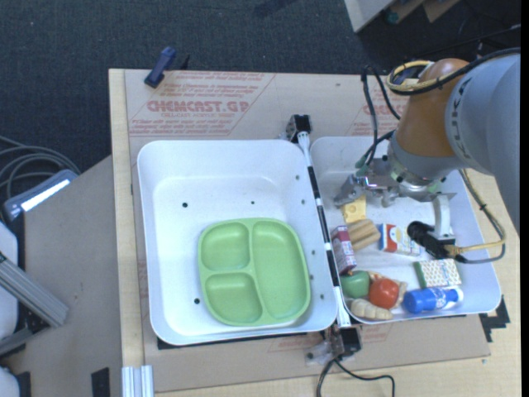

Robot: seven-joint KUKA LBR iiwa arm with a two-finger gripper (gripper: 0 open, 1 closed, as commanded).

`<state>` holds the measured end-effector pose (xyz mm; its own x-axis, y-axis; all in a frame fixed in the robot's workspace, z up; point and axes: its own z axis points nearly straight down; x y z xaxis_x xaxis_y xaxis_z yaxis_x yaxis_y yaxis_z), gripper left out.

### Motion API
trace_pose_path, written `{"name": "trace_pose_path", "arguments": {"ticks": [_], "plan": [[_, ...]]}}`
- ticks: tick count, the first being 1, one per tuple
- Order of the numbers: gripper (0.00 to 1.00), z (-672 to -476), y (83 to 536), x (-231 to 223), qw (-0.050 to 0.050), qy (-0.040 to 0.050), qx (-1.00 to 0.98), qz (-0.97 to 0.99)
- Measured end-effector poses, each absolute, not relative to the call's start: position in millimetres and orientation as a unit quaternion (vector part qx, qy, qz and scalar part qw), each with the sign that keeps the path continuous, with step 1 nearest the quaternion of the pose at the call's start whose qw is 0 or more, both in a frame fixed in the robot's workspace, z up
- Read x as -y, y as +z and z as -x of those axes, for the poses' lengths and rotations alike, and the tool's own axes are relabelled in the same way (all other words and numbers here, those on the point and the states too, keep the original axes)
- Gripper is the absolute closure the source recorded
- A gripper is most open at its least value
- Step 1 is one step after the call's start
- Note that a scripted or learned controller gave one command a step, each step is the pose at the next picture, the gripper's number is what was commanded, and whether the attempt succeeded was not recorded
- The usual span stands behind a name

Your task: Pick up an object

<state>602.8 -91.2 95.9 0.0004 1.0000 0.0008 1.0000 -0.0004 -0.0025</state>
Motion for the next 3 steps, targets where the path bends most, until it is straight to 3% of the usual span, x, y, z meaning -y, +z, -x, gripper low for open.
{"name": "trace_pose_path", "arguments": {"ticks": [1, 2, 3], "plan": [[0.0, -595.9, 84.4, 94.5, 0.001, 0.0007, 0.707, 0.707], [1.0, -596.3, 94.5, 94.3, 0.001, 0.0003, 0.707, 0.708], [1.0, -527.6, 199.5, 43.0, 0.0, -0.0002, 0.707, 0.707]]}}
